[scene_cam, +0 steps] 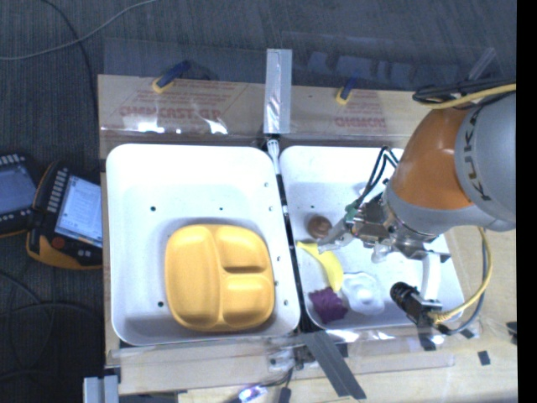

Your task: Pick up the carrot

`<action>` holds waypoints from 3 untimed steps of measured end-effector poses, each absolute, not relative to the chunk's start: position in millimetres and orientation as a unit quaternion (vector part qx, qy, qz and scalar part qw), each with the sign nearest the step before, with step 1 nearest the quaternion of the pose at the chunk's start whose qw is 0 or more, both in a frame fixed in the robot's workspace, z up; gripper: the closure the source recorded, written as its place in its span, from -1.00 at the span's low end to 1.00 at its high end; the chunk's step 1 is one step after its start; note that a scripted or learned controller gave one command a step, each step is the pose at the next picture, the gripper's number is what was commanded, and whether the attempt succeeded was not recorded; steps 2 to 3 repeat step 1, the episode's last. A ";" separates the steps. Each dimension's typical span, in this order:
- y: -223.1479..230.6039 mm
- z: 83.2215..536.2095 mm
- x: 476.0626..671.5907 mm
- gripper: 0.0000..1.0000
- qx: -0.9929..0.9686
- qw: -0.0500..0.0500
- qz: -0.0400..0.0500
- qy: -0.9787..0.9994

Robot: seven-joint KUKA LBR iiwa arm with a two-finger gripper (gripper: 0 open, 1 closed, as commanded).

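- Gripper (pixel 367 227): over the right bin (pixel 327 162); finger state cannot be determined.
- Banana (pixel 327 265): just below-left of gripper.
- Purple item (pixel 328 304): beyond banana.

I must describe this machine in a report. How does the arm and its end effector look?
The arm is bulky, with a grey shell and a wide orange band, and dark "KUKA" lettering on the grey. The end effector is a small metallic assembly with wiring. A yellow cable and black cables run along it.

Carrot location cannot be told; arm (pixel 445 170) hides part of right bin (pixel 323 164)
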State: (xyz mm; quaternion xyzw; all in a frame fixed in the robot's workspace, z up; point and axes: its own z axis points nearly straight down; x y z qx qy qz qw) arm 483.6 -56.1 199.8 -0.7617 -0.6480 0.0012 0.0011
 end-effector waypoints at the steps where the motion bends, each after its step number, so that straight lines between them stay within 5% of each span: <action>1: -34.7 182.5 483.0 -1.00 -0.603 0.002 0.001 -0.798; 3: -34.7 182.5 483.0 -1.00 -0.603 0.002 0.001 -0.798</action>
